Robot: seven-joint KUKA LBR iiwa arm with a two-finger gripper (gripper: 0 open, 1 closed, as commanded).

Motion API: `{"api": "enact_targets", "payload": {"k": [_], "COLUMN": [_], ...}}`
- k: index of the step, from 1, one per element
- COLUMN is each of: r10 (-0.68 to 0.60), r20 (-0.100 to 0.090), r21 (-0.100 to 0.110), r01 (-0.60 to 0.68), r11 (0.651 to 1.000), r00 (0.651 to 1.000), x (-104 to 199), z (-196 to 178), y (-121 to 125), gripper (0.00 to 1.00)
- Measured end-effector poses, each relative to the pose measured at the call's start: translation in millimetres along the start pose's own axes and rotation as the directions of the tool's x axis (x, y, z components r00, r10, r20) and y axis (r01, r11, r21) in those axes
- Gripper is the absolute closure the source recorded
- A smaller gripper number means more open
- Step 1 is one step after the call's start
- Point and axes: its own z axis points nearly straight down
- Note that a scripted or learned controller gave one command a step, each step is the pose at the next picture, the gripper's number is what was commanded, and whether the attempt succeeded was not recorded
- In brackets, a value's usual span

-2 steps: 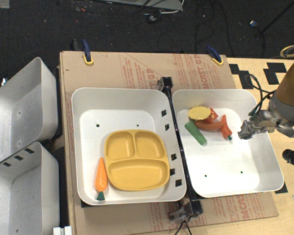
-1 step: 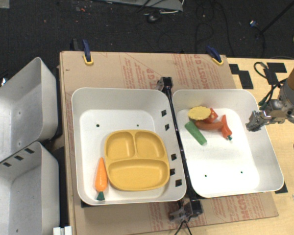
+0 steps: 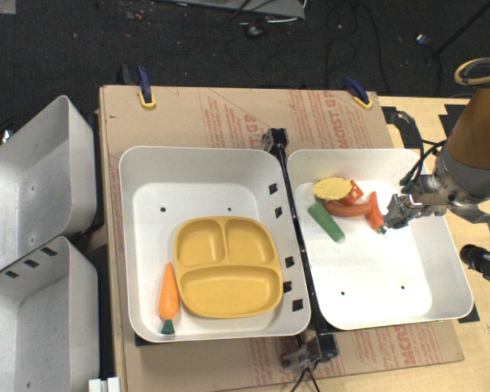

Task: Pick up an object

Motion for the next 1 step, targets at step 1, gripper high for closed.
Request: {"api": "enact_targets", "payload": {"k": [1], "r10": [-0.002], "r20": [0.000], "r21": [-0.001], "r01": [0.002], "r11": [1.000], "r00": [1.000], "x": [54.4], "z": [-2.3], "y": [6.9], "gripper": [1.00]}}
